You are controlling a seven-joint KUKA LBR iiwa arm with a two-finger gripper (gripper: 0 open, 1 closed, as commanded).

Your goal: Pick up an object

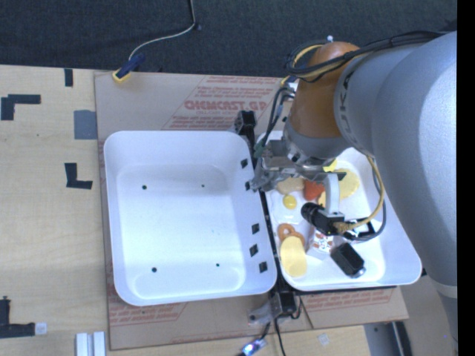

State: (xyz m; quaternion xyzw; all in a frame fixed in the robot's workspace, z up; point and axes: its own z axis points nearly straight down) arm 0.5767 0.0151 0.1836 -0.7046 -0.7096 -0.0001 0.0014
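Camera view: hovering low over the right bin [401, 265], end effector [297, 170] near the small objects [293, 256] lying there. Nothing lifted yet; grasping and raising remaining. Finger state: cannot tell.

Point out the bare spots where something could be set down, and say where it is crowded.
The wide floor of the shallow white left bin is bare between its four walls. The shallow white right bin is crowded: the grey arm's gripper hangs over a pale yellow block, a black oblong piece and other small items.
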